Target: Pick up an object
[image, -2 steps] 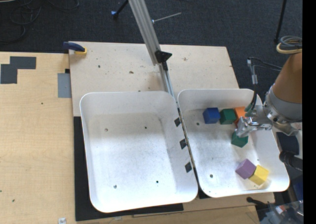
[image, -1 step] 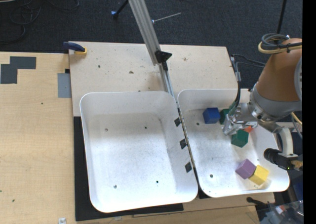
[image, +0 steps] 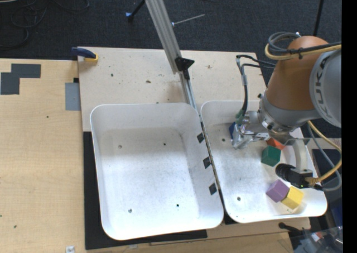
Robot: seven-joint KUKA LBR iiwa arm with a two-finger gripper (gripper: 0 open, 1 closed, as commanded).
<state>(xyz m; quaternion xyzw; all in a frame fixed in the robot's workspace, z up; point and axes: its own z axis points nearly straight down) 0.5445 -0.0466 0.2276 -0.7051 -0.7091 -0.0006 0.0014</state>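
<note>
You are watching the tool [image: 241,137], finger state not discernible, hovering in the right bin [image: 245,201] while the green block [image: 271,156] is lying just beside it, toward the bench's near right corner.

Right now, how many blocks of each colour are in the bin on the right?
Green block: 1
Purple block: 1
Yellow block: 1
Total: 3 that I can tell for sure, all in the right bin. Something blue and something orange-red peek out by the gripper, too hidden to name.
</note>
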